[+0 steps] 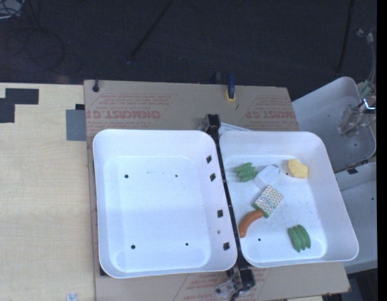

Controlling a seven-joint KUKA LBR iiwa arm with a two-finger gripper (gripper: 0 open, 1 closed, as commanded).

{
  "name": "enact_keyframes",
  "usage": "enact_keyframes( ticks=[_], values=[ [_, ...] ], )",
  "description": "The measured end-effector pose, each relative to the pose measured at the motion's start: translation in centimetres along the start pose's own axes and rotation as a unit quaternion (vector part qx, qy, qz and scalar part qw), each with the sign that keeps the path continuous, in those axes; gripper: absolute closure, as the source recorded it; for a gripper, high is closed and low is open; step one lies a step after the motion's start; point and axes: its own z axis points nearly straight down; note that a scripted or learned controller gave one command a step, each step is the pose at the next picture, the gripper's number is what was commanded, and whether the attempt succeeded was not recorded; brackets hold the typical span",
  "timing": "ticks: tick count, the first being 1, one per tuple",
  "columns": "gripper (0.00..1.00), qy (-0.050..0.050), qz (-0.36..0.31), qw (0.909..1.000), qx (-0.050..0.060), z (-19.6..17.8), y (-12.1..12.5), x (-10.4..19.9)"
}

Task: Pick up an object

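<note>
claw: a small metal shape (pixel 358 116) at the far right, up beyond the right bin's (pixel 336 193) far right corner and well apart from it; too small and blurred to tell whether it is released or clenched, and nothing can be seen in it.
things to pick: all six lie inside the right bin.
far side of that bin: a green leafy toy (pixel 245 171), a white block (pixel 266 176) and a yellow piece (pixel 298 168).
middle of that bin: a speckled packet (pixel 269 200) touching the white block, with an orange carrot (pixel 249 221) touching its near corner.
near right of that bin: a green pod (pixel 299 237), apart from the rest.
left bin (pixel 155 205): just beside the right bin.
risk, crowding: a descent on the packet, block or carrot would likely nudge a neighbour and close on an edge.
risk, shape: the carrot is rounded and may squirt out.
safest target, by my judgement: the pod.
</note>
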Motion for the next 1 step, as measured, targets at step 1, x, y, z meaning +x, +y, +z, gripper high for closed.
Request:
enact_keyframes(
  ticks=[1],
  values=[
    [1.00,0.004,0.004,0.9999,0.009,5.78,-9.16,-0.66]
  ],
)
